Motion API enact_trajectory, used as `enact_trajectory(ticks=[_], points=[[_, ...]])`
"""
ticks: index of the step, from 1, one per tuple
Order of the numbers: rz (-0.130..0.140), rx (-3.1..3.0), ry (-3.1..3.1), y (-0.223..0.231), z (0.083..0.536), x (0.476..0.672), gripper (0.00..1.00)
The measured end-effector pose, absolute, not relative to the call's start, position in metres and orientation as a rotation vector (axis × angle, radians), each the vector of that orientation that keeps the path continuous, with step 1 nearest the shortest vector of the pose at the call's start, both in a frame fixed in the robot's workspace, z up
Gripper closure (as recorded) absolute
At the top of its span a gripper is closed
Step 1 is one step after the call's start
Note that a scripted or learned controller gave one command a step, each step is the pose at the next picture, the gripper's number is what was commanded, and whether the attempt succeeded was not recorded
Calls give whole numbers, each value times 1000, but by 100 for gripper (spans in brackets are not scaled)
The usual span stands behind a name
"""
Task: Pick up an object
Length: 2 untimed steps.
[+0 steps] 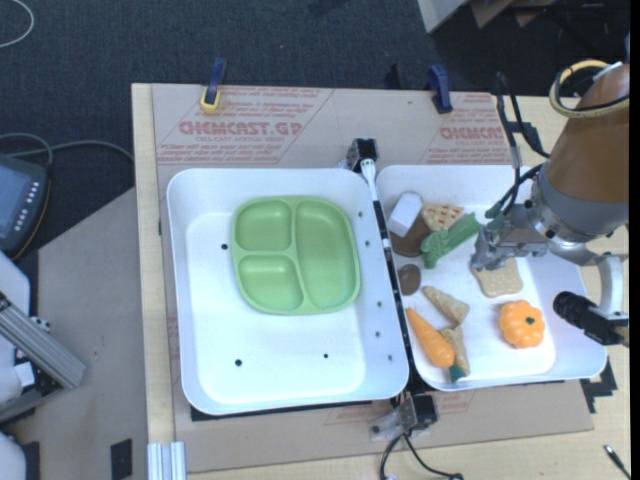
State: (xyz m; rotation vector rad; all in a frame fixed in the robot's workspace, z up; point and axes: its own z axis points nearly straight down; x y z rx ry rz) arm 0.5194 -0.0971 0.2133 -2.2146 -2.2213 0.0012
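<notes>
My end effector (493, 251) hangs low in the right bin (570, 368), over a cracker (500, 281) and beside a green toy (449, 239); I cannot tell its state. Crowded food pieces nearby risk a nudge or a double grab.

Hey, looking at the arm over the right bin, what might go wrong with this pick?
The gripper sits in a crowded spot: the green toy and the cracker lie right beside it, so it may catch two things or nudge one away. The cracker lies flat and may be hard to grasp. The carrot and pumpkin lie apart, likely safe.
</notes>
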Motion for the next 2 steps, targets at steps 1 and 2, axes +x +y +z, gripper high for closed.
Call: enact_trajectory(ticks=[1, 2], points=[[2, -2219, -2219, -85, 218, 493, 100], [-2, -2222, -2226, -85, 228, 513, 100]])
